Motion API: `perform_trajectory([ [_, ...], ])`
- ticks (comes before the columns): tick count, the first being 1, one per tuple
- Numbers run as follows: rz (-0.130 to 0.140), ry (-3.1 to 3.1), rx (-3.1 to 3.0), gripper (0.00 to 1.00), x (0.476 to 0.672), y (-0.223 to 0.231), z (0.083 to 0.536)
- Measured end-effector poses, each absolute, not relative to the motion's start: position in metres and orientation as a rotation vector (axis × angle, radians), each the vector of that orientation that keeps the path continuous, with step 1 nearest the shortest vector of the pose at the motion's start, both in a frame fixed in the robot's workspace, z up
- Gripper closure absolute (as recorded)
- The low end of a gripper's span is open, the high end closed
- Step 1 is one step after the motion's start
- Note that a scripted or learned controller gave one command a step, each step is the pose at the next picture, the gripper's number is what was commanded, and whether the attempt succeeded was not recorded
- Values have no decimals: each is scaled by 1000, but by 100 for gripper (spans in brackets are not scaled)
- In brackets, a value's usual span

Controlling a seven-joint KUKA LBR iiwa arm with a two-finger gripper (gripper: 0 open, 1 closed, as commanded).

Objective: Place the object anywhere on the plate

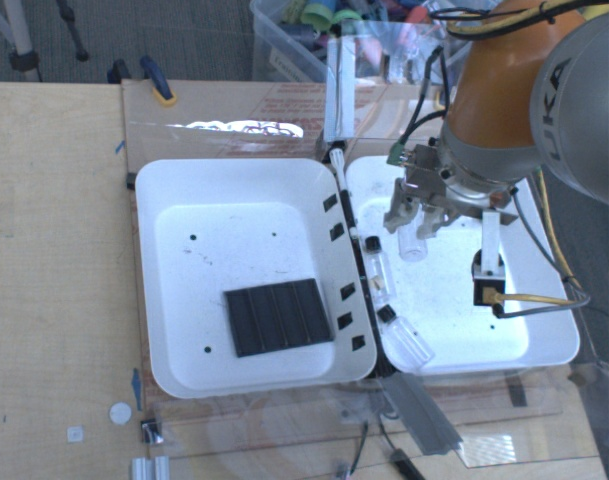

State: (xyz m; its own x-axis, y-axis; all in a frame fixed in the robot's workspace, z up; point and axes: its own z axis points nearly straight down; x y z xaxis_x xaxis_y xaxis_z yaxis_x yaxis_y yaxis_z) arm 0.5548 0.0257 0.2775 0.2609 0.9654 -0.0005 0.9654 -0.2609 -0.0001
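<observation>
A black ribbed rectangular plate [278,316] lies flat in the left bin [169,268], toward its front. My gripper [412,226] hangs over the rear left part of the right bin [544,338], close to the divider between the bins. A small clear object [413,247] shows right at the gripper's tip, against the white bin floor. Whether it is held or resting on the floor I cannot tell. The arm's orange band and grey wrist cover the bin's back right part.
Black clips [345,292] run along the ridge between the bins. A clear piece [409,341] lies at the right bin's front left. A black and white tag with a yellow cable [489,286] hangs beside the gripper. A box of colourful toys [364,13] stands behind.
</observation>
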Motion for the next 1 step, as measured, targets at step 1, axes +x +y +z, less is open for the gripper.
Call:
perform_trajectory([
  [1, 0, 1987, 2432, 100, 586, 68, 272],
])
